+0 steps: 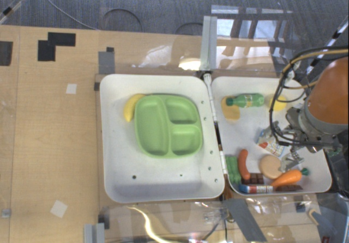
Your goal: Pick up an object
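camera view: pincer above carrot.

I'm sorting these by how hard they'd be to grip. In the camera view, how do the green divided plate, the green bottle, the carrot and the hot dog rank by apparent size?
Largest to smallest, as they look:
1. green divided plate, by far
2. green bottle
3. carrot and hot dog, which look too alike to separate; the carrot may be slightly longer.

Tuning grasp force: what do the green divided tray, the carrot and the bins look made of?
Green tray: looks like moulded plastic, matte, uniform colour with soft rounded dividers. Carrot: likely a plastic toy, smooth and evenly orange, though foam or rubber is possible. Bins: white rigid plastic by the look, slightly glossy, with rounded corners.
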Controlling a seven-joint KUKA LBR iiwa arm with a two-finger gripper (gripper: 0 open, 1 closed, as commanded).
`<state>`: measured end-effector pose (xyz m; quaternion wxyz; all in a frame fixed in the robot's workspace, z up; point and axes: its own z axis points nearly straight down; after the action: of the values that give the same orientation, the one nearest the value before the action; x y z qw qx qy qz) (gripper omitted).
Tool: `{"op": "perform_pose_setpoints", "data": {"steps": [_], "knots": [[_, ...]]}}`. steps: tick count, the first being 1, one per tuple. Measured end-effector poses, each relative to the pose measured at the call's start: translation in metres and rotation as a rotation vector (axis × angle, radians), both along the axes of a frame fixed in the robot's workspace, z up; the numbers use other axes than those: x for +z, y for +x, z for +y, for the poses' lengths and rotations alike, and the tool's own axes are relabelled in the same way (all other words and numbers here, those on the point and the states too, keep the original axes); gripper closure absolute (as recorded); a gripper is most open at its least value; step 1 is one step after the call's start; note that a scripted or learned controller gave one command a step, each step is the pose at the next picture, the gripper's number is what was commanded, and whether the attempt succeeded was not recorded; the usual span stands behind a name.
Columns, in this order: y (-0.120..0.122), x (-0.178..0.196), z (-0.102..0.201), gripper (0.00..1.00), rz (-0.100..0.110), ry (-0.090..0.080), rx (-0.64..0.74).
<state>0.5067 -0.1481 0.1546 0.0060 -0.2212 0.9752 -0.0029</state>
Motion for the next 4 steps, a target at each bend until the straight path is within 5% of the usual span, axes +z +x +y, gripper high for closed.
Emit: {"op": "perform_pose_setpoints", "data": {"steps": [1,2,3,4], "knots": [[0.000,-0.060,0.053,0.00,-0.008,-0.001,0.001],[0.092,-0.060,0.056,0.00,-0.011,0.003,-0.152],[0.066,-0.059,0.062,0.00,-0.017,0.005,-0.236],[0.130,-0.059,0.057,0.00,-0.012,0.005,-0.218]]}}
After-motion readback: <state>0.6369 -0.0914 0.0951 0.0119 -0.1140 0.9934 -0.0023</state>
